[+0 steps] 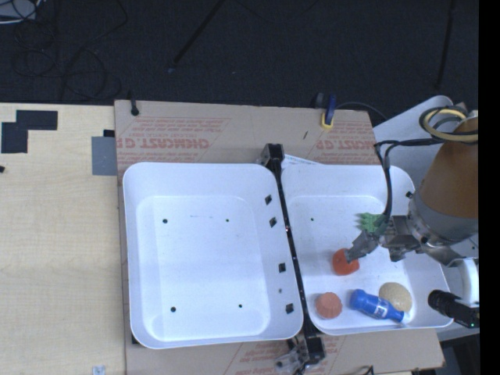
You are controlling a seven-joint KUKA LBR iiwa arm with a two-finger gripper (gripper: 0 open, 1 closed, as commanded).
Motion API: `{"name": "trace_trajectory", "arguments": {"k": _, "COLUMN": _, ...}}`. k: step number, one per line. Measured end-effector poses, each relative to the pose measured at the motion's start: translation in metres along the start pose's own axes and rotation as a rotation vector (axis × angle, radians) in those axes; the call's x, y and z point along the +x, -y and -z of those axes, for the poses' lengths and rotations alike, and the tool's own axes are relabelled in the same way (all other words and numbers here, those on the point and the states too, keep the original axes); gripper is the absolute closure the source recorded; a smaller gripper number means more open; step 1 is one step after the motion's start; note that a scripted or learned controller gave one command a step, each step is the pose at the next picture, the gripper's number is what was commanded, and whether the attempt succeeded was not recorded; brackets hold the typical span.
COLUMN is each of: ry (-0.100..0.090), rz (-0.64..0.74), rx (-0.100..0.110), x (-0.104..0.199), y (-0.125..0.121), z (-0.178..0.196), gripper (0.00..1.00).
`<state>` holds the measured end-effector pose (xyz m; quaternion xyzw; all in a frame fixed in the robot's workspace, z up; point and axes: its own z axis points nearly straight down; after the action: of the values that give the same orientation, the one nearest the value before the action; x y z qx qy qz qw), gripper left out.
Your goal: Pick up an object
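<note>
Gripper (358,250) first: it reaches in from the right of the camera view, low over the right bin (328,190), and its dark fingertips sit right at the upper edge of a red-orange object (344,263), touching it or very nearly so. Whether the tips are spread, closed, or pinching that object cannot be told from this slant; nothing shows clearly between them, so no hold can be claimed. The relation that matters for the coming move is plain enough: the red-orange object lies just below and slightly to the left of the tips in the view, so close that any approach would be a small drop, not a sweep. It looks roundish and squat, with no clear long axis, so the angle of closing seems to count for little. Its colour is a bright orange-red with a dull, matt surface, and it rests on the bin floor near the middle of the right bin. A green object (370,223) lies just above the wrist, partly hidden. Further out, along the near wall, sit a pinkish-red ball (329,305), a blue bottle-like piece (376,305) lying on its side, and a pale beige lump (395,294). The left bin (141,186) lies beyond the divider.
</note>
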<state>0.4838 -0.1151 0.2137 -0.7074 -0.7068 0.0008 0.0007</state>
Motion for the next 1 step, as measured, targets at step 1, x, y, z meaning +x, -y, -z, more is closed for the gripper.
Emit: {"name": "trace_trajectory", "arguments": {"k": 1, "ry": 0.001, "rz": 0.0, "rx": -0.004, "x": -0.0078, "y": -0.0478, "z": -0.1311, "gripper": 0.0}}
